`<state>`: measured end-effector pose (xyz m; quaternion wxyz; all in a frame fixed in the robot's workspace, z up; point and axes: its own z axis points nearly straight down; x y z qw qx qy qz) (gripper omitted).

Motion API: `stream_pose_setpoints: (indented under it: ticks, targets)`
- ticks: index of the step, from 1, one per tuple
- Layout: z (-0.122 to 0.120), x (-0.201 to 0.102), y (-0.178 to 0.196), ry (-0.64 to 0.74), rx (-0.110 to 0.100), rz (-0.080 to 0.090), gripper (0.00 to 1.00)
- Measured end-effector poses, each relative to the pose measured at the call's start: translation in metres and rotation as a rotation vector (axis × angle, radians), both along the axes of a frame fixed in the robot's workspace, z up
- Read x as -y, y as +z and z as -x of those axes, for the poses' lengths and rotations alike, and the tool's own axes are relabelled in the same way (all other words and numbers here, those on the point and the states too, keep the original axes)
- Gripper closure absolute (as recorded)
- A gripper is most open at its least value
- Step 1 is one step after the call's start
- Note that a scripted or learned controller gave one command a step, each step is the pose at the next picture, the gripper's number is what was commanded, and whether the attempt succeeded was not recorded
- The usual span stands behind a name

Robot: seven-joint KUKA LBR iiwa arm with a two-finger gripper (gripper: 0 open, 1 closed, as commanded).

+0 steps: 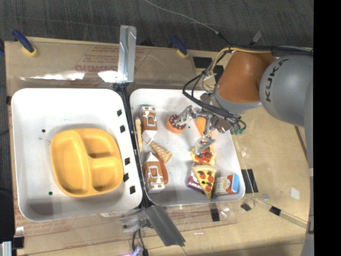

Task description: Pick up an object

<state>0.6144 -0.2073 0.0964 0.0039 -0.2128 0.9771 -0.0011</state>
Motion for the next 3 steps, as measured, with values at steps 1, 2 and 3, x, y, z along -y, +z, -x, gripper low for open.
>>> stream_pose_setpoints:
  ticks: [1, 2, 3]
  targets:
    - [0.007, -0.001, 0.000, 0.013, 0.001, -0.001, 0.00]
    - [0.005, -0.002, 0.011, 0.017, 0.004, 0.000, 1.00]
    - [0.004, 0.002, 0.132, -0.062, 0.007, 0.004, 1.00]
